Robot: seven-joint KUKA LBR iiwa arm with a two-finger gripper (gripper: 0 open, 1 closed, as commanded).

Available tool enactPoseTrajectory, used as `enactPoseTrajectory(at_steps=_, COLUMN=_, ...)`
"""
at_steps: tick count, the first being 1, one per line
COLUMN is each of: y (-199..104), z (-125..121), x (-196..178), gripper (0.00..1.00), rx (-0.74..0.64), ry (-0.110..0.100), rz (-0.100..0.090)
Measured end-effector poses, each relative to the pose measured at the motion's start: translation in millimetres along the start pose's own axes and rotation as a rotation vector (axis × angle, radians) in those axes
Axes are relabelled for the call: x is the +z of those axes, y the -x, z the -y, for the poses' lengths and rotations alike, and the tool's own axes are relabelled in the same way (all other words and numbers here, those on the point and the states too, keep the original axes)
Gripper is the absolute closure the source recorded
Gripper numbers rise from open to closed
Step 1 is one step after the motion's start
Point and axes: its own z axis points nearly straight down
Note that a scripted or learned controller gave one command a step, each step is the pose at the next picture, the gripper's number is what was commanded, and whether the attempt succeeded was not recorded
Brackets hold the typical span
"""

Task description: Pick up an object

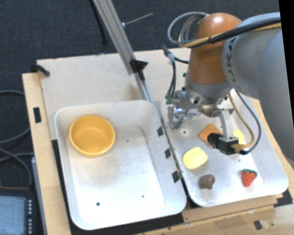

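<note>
The right bin (271, 179) holds several small objects. A pale yellow block (194, 158) lies near its middle, a brown lump (207, 181) sits toward the front, and a red strawberry-like piece (248, 177) rests at the front right. An orange piece (209, 131) lies partly under the arm, with a small yellow item (239, 137) beside it behind a black cable fitting. My gripper (177, 113) hangs low over the back left of the right bin, close to the wall between the bins, above and left of the pale yellow block. I see nothing in its grasp.
A yellow-orange bowl (92, 135) stands at the back left of the left bin (119, 197). A slanted aluminium rail (118, 35) runs down to the bins' back edge. The arm's orange band (211, 53) and cables loom over the back of the right bin.
</note>
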Motion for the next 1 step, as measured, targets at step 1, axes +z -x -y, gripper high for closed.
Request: enactPoseTrajectory(at_steps=1, y=-55.7, z=-15.6, x=-11.7, gripper=1.00, rx=-0.001, ry=0.003, rz=0.000)
